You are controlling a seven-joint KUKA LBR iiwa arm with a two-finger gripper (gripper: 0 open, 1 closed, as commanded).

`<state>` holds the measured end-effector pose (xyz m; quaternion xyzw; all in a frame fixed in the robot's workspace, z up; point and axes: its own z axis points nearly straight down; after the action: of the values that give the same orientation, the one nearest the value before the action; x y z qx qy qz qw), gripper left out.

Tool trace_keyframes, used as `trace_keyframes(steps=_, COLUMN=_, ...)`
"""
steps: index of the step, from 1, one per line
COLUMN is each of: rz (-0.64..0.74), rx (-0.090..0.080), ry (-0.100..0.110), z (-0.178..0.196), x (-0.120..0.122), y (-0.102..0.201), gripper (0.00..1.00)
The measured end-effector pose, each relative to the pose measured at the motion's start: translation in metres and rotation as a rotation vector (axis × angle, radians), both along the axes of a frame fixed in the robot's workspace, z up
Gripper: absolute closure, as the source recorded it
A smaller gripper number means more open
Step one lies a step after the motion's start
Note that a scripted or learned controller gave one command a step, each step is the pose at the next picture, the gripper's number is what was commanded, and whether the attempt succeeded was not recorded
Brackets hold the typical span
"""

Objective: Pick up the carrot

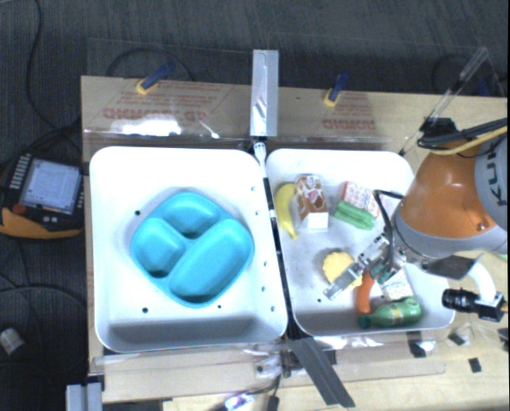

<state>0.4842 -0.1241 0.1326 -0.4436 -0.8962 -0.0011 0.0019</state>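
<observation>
Camera view: metallic end effector [364, 274] beside tapered orange carrot [364, 294]; grip unclear.

Carrot [364, 293] lies in right bin [306, 315] beneath the gripper [358, 274].

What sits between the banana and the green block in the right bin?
In the camera view, a small red-and-white carton stands between the banana and the green block, close beside the banana.

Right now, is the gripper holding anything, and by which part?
It cannot be told. The gripper sits right at the top end of the carrot in the right bin, but no grasp is visible.
</observation>
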Motion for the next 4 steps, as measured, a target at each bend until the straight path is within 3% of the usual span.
trace_keyframes(steps=1, rz=0.16, rx=-0.005, ry=-0.006, z=-0.043, x=0.029, y=-0.023, gripper=0.0)
trace_keyframes(steps=2, rz=0.079, rx=-0.001, ry=-0.002, z=-0.012, x=0.041, y=0.015, gripper=0.0)
trace_keyframes(steps=3, rz=-0.137, rx=-0.001, ry=-0.012, z=-0.043, x=0.006, y=0.005, gripper=0.0)
trace_keyframes(steps=4, rz=-0.332, rx=-0.004, ry=-0.015, z=-0.043, x=0.047, y=-0.058, gripper=0.0)
